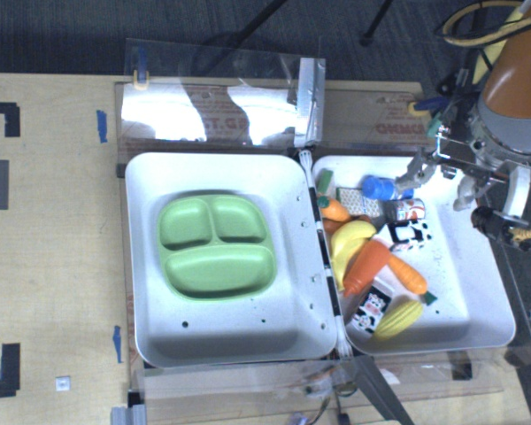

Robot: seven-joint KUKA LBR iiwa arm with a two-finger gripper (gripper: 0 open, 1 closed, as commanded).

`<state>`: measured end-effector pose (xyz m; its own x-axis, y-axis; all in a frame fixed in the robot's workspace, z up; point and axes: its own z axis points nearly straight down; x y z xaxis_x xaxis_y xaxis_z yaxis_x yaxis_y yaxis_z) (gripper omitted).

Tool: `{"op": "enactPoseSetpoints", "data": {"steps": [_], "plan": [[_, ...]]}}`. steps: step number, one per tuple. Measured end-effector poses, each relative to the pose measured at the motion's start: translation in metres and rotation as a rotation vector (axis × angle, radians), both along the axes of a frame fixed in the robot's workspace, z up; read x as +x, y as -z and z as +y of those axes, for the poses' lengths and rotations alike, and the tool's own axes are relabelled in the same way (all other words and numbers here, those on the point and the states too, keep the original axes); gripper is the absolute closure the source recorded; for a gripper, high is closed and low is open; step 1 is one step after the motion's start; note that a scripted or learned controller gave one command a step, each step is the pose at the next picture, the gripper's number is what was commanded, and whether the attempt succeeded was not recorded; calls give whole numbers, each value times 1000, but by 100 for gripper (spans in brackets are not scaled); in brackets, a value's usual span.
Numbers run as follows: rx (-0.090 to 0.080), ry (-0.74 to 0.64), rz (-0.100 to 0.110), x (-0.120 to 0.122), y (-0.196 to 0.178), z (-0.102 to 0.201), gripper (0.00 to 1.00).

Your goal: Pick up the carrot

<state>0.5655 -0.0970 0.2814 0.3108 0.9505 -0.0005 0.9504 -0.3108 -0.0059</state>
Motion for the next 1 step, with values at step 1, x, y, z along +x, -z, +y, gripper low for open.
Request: {"op": "enactPoseSetpoints", "data": {"steps": [1], "plan": [[0, -143, -2, -70, 97, -4, 0]]}}
